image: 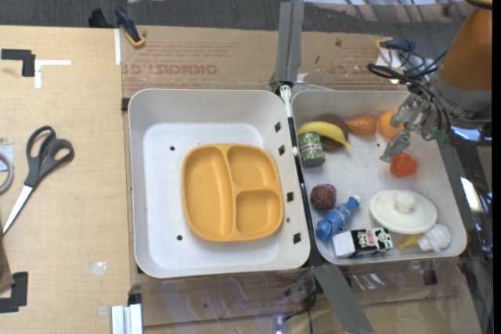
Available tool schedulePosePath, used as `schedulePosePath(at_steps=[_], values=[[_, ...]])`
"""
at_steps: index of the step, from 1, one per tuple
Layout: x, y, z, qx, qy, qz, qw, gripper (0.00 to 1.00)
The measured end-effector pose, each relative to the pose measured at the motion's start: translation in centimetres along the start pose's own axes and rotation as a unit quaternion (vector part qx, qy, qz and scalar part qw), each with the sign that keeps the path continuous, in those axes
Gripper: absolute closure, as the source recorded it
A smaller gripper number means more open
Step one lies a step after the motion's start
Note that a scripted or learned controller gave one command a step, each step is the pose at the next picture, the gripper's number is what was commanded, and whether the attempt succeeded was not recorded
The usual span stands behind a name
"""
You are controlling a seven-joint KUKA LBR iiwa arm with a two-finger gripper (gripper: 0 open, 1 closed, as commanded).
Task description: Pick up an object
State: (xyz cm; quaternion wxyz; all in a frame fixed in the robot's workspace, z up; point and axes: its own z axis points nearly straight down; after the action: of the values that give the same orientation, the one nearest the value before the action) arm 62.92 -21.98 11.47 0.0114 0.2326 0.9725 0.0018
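Your claw (401, 138) is hovering open, gripping nothing. A round red tomato (403, 164) and a small orange fruit (387, 123) are crowding it.

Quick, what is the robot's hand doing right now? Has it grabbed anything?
Hand: open, holding nothing; it hovers in the right bin, just above the red fruit.

On my bench (63, 246) two bins sit side by side. The left bin (149, 168) holds a divided tray (232, 192). The right bin (450, 192) holds a banana (325, 131) at the back, a bottle (337, 217) in front, and a lid (403, 210) to the bottle's right. Scissors (35, 164) lie on the bench, left of both bins.
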Motion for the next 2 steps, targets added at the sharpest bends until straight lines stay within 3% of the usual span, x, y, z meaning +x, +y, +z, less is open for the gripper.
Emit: schedulePosePath(at_steps=[2], values=[[-0.35, 0.21, -0.13, -0.001, -0.002, 0.081, 0.9967, 0.0]])
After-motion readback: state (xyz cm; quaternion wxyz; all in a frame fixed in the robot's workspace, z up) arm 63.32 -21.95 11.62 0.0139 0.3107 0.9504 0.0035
